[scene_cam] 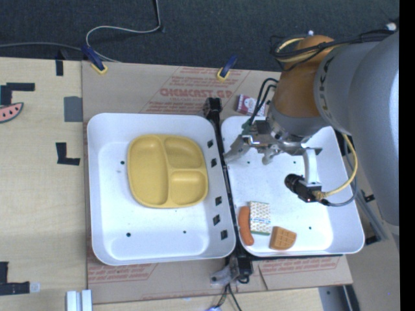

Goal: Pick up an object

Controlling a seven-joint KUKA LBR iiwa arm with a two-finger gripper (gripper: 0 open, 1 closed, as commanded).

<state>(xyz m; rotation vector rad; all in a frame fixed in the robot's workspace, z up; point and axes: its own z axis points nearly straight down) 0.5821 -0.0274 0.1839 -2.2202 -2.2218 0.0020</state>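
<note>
We are at the approach step: our gripper [249, 149] hangs over the upper left of the right bin [324, 241], its fingers spread apart and pinching nothing. The things to pick lie well apart from it, near that bin's lower edge: an orange sausage-shaped piece [244, 225], smooth and rounded; just beside it a small flat packet [260, 216] with a printed face; and near that a tan waffle piece [282, 238], ridged and square. The next move, we judge, calls for travelling down toward them, centring over one, then lowering. A yellow divided plate [167, 170], glossy plastic, sits in the left bin [104, 238].
</note>
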